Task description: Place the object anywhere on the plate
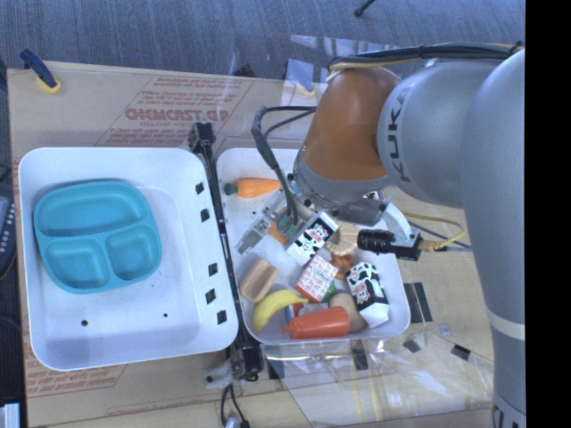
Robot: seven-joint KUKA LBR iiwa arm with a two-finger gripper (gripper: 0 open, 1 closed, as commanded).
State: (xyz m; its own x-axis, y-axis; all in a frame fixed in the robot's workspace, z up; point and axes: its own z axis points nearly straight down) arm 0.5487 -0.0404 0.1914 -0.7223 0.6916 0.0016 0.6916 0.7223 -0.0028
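Reaching into the right white bin (pixel 397 315), the grey two-finger gripper (pixel 284 223) hangs over cluttered toy food; its grip is indiscernible. Next: lift one item across to the blue sectioned plastic plate (pixel 94 232) in the left bin.

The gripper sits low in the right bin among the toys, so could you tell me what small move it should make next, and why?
Probably a short straight lift. The gripper is down in the right bin beside the carrot, above the banana, while the plate waits in the left bin. Raising it would reveal whether it grasped anything.
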